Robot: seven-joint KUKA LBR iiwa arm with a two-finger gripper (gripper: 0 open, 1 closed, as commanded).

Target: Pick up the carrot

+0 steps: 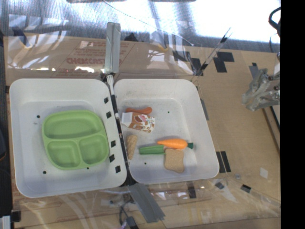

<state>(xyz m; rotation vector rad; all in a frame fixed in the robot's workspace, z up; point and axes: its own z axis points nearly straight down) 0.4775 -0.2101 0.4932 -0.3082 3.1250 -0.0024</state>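
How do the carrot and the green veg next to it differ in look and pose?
The carrot is orange with a green stem end; the green vegetable is dark green throughout. The carrot tapers and looks thicker; the green vegetable is slimmer and even in width. The carrot lies farther right. Both lie flat, roughly parallel, in the right bin near the bread slice.

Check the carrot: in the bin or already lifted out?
In the bin. The carrot lies flat in the right bin, beside the bread; the gripper is off to the right.
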